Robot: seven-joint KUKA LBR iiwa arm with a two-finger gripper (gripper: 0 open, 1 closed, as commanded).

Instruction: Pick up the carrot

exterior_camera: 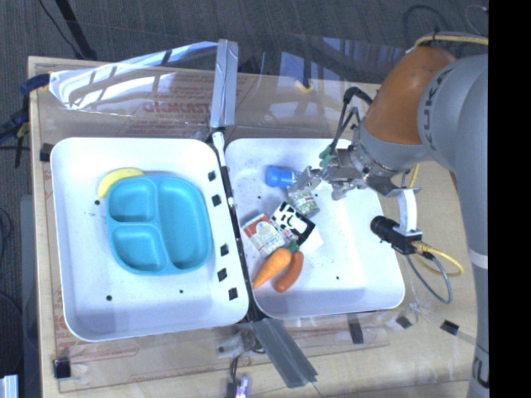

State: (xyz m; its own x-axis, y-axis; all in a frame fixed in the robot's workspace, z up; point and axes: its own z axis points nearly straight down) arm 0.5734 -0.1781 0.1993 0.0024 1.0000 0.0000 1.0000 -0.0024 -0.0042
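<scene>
While the tool (pixel 319 179) hovers in the right bin (pixel 377 284), its grip state cannot be told.
Near edge of that bin: the carrot (pixel 280 268), lying beside a small packet (pixel 265 234); a blue divided plate (pixel 158 222) fills the left bin (pixel 75 297).

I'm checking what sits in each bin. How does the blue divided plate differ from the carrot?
The blue divided plate lies in the left bin; the carrot lies in the right bin. The plate is blue, broad and flat with three compartments; the carrot is orange, slim and far smaller. The plate partly covers a yellow item; the carrot lies beside a small packet. Both rest flat.
</scene>
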